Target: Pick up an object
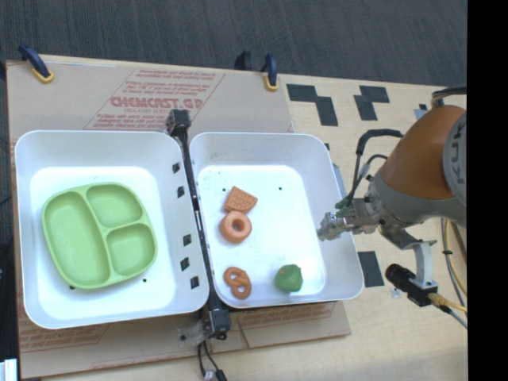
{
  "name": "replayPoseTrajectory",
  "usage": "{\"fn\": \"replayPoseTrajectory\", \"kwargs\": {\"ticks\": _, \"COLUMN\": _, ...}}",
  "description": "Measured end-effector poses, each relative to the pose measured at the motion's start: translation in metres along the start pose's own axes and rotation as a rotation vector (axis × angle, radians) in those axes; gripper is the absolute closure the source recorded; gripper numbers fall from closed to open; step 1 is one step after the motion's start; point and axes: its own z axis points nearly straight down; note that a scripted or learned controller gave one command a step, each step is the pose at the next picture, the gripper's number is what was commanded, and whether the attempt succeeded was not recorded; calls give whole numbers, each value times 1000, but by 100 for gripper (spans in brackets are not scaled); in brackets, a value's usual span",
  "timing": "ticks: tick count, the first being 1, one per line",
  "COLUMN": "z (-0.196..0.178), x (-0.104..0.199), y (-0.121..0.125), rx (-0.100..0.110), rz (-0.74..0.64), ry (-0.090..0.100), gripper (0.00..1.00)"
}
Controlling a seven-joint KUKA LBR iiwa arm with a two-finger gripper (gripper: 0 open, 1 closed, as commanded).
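Looking down on the bench [373, 308], you've got 2 white bins side by side. The left bin [32, 165] carries a green divided plate [99, 234] w/ 3 compartments, lying flat. The right bin [313, 157] has 4 small items: an orange cracker-like piece [240, 200] near the middle, an orange donut ring [236, 228] touching or just below it, an orange pretzel [237, 282] close to the front wall, and a green ball [289, 278] just right of the pretzel, near the front-right corner.

The arm [421, 165] comes in from the right, orange band up top, grey wrist below. The gripper [329, 227] sits at the right wall of the right bin, about level w/ the donut ring but well apart from it. You can't tell from this angle how far the gripper is spread, and nothing shows in its grasp. All 4 items lie on the bin floor, apart from the gripper.

Cardboard w/ red print [151, 101] lies under the bins, clamped at the back edge by blue-yellow clamps [270, 71].
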Motion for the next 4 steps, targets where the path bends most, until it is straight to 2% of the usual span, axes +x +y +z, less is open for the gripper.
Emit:
{"fn": "replayPoseTrajectory", "kwargs": {"ticks": 1, "z": 0, "x": 0, "y": 0, "rx": 1, "rz": -1, "ry": 0, "gripper": 0}}
{"fn": "replayPoseTrajectory", "kwargs": {"ticks": 2, "z": 101, "x": 1, "y": 43, "rx": 2, "rz": -5, "ry": 1, "gripper": 0}}
{"fn": "replayPoseTrajectory", "kwargs": {"ticks": 3, "z": 92, "x": 3, "y": 63, "rx": 2, "rz": -2, "ry": 2, "gripper": 0}}
{"fn": "replayPoseTrajectory", "kwargs": {"ticks": 4, "z": 101, "x": 24, "y": 139, "rx": 1, "rz": -1, "ry": 2, "gripper": 0}}
